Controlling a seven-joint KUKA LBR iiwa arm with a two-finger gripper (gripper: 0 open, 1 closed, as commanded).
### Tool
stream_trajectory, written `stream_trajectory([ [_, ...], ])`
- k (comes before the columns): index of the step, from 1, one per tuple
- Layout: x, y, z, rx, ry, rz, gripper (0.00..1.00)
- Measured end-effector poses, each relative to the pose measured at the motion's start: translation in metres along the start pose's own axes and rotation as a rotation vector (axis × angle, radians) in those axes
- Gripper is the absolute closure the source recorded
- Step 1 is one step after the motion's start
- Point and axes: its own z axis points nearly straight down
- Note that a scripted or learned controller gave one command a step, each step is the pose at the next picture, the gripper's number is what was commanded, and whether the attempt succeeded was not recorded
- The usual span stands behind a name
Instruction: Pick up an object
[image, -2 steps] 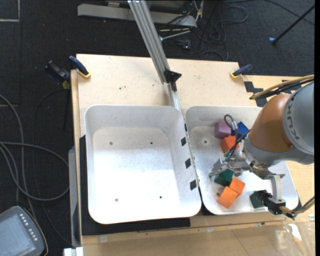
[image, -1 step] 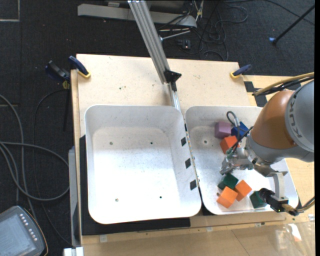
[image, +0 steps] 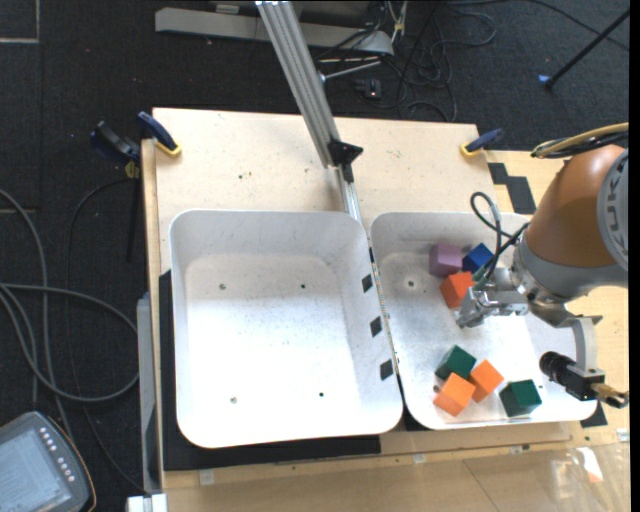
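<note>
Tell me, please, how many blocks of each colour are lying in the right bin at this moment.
Orange blocks: 3
Green blocks: 2
Purple block: 1
Blue block: 1
Total: 7, all in the right bin.

This is looking like a robotics lab. A grey and orange arm (image: 580, 225) is reaching over a wooden bench (image: 260, 165) bearing two white bins (image: 270, 235), clamps (image: 155, 135) are gripping the bench's corners, cables (image: 60, 330) are trailing across dark carpet (image: 70, 80), and a metal pole (image: 305, 85) is slanting up from the bench.
</note>
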Motion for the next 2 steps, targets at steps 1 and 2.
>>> stream_trajectory([
  [1,0.009,0.007,-0.053,0.0,0.0,-0.002,1.0],
  [2,0.009,0.008,-0.067,0.004,0.001,-0.001,1.0],
])
